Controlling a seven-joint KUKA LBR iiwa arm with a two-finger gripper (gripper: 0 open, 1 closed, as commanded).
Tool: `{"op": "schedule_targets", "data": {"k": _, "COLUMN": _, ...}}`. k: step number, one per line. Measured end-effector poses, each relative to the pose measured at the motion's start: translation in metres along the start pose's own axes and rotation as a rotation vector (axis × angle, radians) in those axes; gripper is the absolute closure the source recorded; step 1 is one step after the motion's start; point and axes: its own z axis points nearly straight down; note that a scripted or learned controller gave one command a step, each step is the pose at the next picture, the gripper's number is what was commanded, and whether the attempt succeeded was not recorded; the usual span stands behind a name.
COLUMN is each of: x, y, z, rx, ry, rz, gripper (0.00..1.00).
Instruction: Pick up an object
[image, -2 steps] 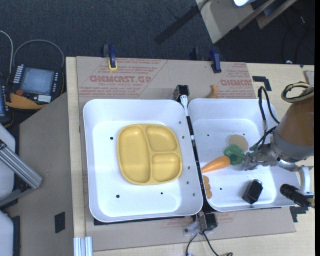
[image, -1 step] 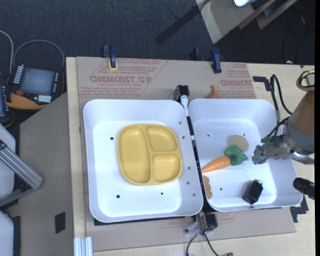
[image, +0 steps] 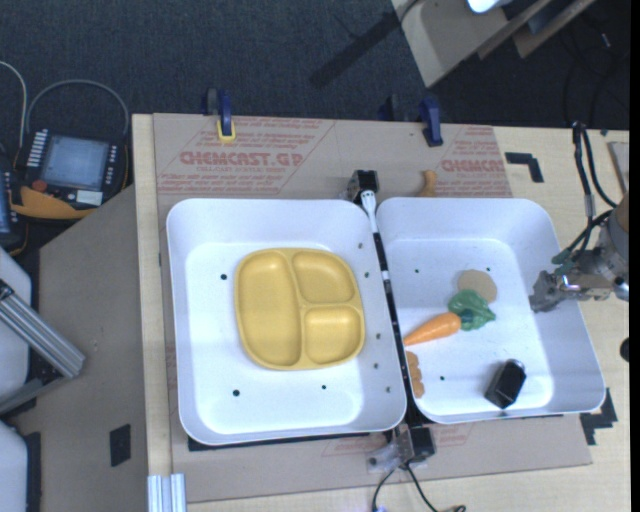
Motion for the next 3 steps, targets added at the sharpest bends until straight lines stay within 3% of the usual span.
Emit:
{"op": "schedule_targets", "data": {"k": 1, "x": -0.001, "y": 0.002, "z": -0.038, "rx": 0.000, "ry": 0.000, "rz": -0.001, "gripper": 1.00}}
{"op": "schedule_targets", "data": {"k": 3, "x": 0.103, "y": 0.041, "z": -0.019, "rx": 0.006, "ry": 0.004, "rz": -0.007, "gripper": 1.00}}
